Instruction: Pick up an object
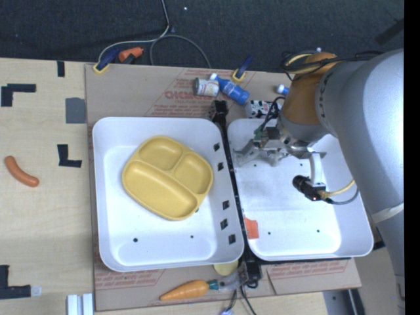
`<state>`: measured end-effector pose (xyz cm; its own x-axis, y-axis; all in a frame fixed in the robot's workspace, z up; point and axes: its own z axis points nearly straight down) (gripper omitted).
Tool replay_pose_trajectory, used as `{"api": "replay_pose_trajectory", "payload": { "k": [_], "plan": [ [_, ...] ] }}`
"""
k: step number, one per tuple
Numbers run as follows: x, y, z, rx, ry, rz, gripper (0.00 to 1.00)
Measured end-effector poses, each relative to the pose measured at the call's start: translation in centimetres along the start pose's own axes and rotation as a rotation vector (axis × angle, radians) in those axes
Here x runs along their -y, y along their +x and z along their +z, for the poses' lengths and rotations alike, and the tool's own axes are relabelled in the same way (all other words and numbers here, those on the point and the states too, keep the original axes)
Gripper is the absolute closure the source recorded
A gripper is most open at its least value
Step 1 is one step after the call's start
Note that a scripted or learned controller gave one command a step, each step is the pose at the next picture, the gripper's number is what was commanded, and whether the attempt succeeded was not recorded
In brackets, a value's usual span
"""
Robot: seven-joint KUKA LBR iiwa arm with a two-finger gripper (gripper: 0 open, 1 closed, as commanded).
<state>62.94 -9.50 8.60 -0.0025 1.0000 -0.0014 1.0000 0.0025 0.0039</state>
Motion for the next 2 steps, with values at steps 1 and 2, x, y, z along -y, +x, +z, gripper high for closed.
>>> {"api": "replay_pose_trajectory", "payload": {
  "k": [1, 2],
  "plan": [
    [-4.1, -0.1, 0.1, -0.001, 0.002, -0.001, 0.0],
    [-4.0, -0.1, -1.0, 0.002, 0.001, -0.001, 1.0]
  ]
}}
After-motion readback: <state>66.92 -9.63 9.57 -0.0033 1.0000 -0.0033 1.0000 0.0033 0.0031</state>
